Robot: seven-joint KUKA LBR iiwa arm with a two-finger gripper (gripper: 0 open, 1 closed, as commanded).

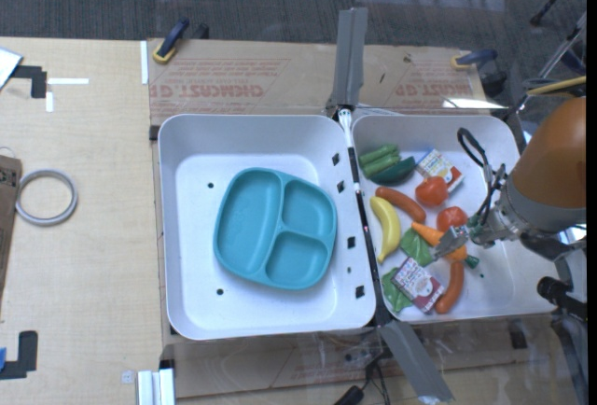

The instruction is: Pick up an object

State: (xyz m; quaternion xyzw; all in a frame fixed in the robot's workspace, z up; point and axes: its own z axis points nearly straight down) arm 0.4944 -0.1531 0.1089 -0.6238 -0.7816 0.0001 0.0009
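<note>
1. Gripper sits low in the right bin, over a carrot; whether it grips, I cannot tell.
2. Carrot looks light, stiff, slippery: pinch mid-body.

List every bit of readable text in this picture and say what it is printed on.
"CHEMCAST GP", upside down in red, repeats along the brown protective sheet behind the left bin; only partly legible.
The same red print on the sheet behind the right bin: too blurred to read for certain.
Small carton near the tomato: print too small to read.
Snack packet at the front: print too small to read.
</note>
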